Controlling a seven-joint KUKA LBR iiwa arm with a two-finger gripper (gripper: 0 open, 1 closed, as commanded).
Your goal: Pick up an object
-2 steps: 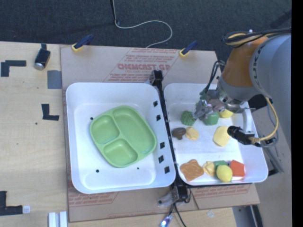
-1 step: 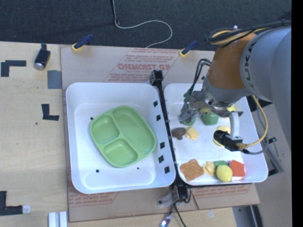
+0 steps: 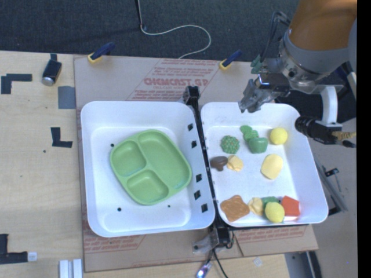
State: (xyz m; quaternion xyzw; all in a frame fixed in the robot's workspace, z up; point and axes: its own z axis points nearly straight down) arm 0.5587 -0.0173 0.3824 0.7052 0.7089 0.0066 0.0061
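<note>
The gripper (image 3: 253,100) hangs over the 12 o'clock rim of the right bin (image 3: 307,172), below the grey wrist and orange band of the arm (image 3: 322,22) that comes in from 2 o'clock. I cannot tell whether its fingers are open or closed; they look dark and bunched together, and nothing shows between them.

The things to pick lie in the right bin. Just below the gripper, toward 6 o'clock, is a green toy piece (image 3: 254,139), with a yellow lemon (image 3: 279,135) at its 3 o'clock. A round green broccoli head (image 3: 230,144) sits at the green piece's 9 o'clock. Below that, a small brown piece (image 3: 218,163) touches a pale yellow piece (image 3: 235,164). A larger pale yellow lump (image 3: 272,166) lies near the bin's centre-right. Along the 6 o'clock edge sit an orange-brown slice (image 3: 235,207), a small yellow bit (image 3: 256,205), a yellow ball (image 3: 275,212) and a red block (image 3: 291,207), crowded together.

The left bin (image 3: 95,172) holds a green divided tray (image 3: 151,167), tilted on its floor. Both bins rest on a cardboard sheet (image 3: 168,80) on the tabletop (image 3: 35,155).
</note>
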